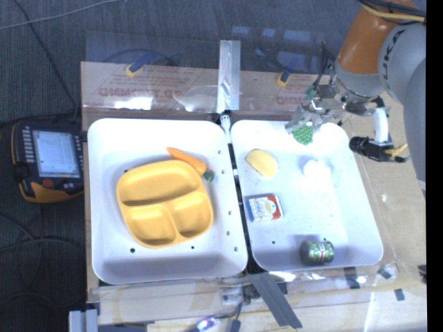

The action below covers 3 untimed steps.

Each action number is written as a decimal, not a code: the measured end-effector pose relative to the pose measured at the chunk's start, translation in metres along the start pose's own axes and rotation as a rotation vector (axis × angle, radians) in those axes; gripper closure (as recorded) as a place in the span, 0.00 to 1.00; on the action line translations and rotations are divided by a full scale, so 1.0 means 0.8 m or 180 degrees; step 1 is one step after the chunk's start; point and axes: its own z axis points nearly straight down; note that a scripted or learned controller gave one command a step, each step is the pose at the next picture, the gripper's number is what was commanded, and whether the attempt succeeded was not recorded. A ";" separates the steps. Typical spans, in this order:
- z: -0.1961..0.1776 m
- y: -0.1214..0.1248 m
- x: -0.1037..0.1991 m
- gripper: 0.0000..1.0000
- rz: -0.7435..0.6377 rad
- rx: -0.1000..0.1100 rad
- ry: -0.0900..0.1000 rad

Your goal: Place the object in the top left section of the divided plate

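At upper right, the gripper (309, 120) hangs over a green object (302, 134); whether its jaws grasp it is unclear. The divided plate (164, 207) partly hides a carrot (187, 159).

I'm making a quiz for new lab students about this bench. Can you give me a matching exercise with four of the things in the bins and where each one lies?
Things:
1. carrot
2. can
3. yellow lemon-shaped piece
4. small carton

Places:
A. near the front edge of the right bin
B. in the left bin, against the back rim of the yellow divided plate
C. in the right bin, by the divider, in front of the lemon-shaped piece
D. in the back half of the right bin, on its left side

Pairs: 1-B, 2-A, 3-D, 4-C
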 end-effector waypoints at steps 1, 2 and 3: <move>0.000 0.000 0.000 0.00 0.0000 -0.0001 -0.0001; -0.095 -0.045 0.095 0.00 -0.0793 -0.0009 0.0011; -0.058 0.014 0.167 0.00 -0.1025 -0.0008 0.0009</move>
